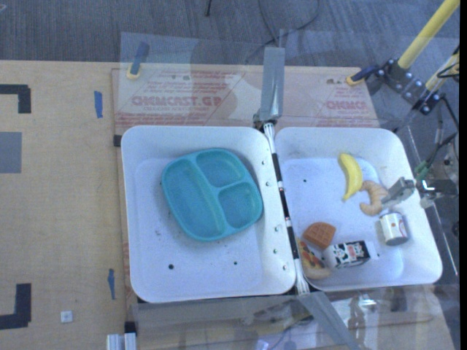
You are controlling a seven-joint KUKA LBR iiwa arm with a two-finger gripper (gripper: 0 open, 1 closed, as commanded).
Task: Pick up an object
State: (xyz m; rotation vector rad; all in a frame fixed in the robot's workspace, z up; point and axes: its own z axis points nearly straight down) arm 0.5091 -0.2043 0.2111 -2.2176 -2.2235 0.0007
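Observation:
The right bin (419, 217) holds several loose objects. A yellow banana (351, 174) lies near its middle, pointing up and down. Just right of it is a tan, croissant-shaped piece (372, 197). A small silver can with a red label (392, 228) lies on its side near the right wall. At the front sit a brown waffle (319, 235) and a black-and-white cow-patterned carton (347, 254), both beside a tan and red item (312, 261) by the divider. A small grey piece (399, 189) rests above the can.
The left bin (139, 217) carries a teal divided plate (211, 193). A grey bar (272, 86) runs up from the seam between the bins. A yellow pole (430, 24) and black clamp (405, 79) stand at the back right, with cables (438, 159) along the right rim.

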